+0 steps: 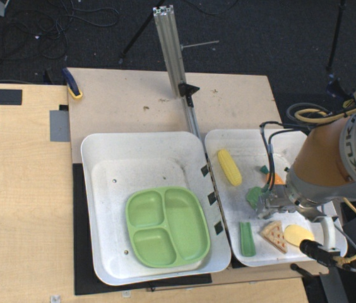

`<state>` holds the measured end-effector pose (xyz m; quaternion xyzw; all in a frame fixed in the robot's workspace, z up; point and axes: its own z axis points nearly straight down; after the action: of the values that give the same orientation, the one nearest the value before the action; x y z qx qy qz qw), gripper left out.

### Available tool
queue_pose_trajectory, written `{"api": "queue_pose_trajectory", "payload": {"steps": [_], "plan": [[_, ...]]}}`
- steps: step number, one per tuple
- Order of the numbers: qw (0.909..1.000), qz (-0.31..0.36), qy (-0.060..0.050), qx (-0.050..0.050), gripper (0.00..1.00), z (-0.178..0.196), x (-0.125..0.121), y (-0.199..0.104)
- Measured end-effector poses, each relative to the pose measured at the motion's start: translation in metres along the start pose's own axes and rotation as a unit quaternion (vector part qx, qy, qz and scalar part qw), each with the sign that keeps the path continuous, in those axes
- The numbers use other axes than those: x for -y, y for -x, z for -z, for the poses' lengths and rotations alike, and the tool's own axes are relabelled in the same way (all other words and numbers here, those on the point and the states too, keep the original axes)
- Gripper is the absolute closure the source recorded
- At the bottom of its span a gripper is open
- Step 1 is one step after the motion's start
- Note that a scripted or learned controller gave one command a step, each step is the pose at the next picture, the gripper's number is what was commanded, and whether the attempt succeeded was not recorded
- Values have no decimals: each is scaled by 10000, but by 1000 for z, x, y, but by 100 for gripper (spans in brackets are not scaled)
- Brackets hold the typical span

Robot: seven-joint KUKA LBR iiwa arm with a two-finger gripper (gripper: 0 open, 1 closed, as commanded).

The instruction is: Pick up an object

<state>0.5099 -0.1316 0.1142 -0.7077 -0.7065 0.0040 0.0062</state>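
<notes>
In the right bin (252, 145) lie a yellow corn cob (229, 166), a dark green lump (254, 196), a small orange piece (278, 180), a green stick (247, 238), a tan wedge (274, 235) and a yellow rounded piece (298, 234). My gripper (268, 205) hangs low over the bin's middle, right beside the dark green lump and just above the tan wedge. The arm's wrist and orange band hide what lies under it. I see nothing clearly held.
The left bin (102, 169) holds a light green divided plate (165, 226). A metal post (170, 49) rises at the back between the bins. Black clips (211, 197) sit on the shared rim. Cables loop near the arm on the right.
</notes>
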Motion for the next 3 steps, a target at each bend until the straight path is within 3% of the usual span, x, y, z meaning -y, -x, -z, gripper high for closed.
{"api": "queue_pose_trajectory", "payload": {"steps": [1,3], "plan": [[10000,27,60,13,100,50,5,-9],[10000,23,68,22,100,163,-6,4]]}}
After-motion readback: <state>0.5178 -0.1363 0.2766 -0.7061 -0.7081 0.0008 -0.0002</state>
